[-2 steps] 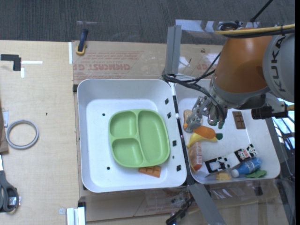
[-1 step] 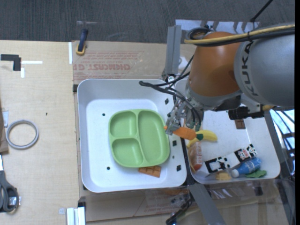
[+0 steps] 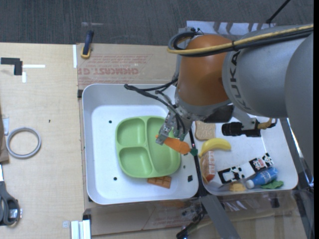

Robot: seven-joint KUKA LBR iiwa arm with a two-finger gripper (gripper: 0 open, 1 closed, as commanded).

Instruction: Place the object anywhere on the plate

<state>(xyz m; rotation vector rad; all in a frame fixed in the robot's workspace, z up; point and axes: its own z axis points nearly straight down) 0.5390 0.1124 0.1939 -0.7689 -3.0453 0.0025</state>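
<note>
Orange carrot-shaped object (image 3: 176,144) over green plate (image 3: 144,148), long and tapered.

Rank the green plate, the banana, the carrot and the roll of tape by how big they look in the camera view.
1. green plate
2. roll of tape
3. banana and carrot: too alike to rank, and the gripper partly hides the carrot.

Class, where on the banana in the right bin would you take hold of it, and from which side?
Grip the banana across its middle, coming straight down from above. It lies flat on the bin floor, its curve running roughly left to right, so its two long sides are the narrow span to close on. A slice of bread sits close behind it, so I would keep clear of that side.
</note>
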